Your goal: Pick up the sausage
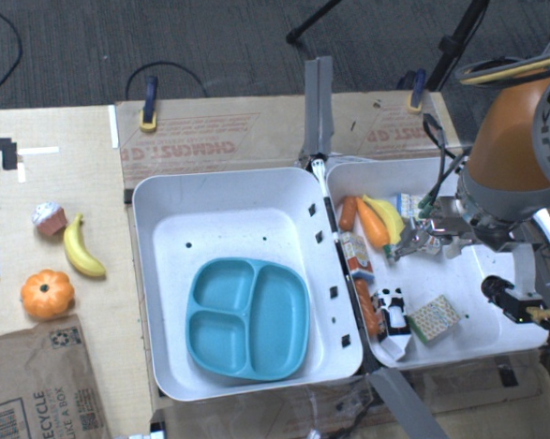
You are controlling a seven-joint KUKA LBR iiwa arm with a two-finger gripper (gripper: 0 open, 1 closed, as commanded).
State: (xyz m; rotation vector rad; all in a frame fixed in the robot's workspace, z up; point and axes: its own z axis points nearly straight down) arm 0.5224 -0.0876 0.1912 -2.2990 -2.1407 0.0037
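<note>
The sausage (348, 212) looks to be the reddish-brown stick at the far left of the right bin (481, 340), lying close to the wall shared with the left bin (218, 204). A carrot (372, 224) lies just right of it, touching or nearly so, and a banana (387, 213) lies beyond the carrot. A packet (355, 253) lies just near of the sausage's end. The view is coarse here. A second reddish piece (368, 311) nearer along the same wall could be the sausage instead.

The gripper (414, 242) hangs over the middle of the right bin, right of the carrot and banana and apart from the sausage. The view does not show whether it is open or closed, and nothing can be seen held in it.

The sausage is probably a light toy, smooth and round, so it may roll or slip out of a pinch. The best hold is across its middle, with the jaws set crosswise to its length. The wall on one side and the carrot on the other leave little room, so the far end may be the freer place to grip.
</note>
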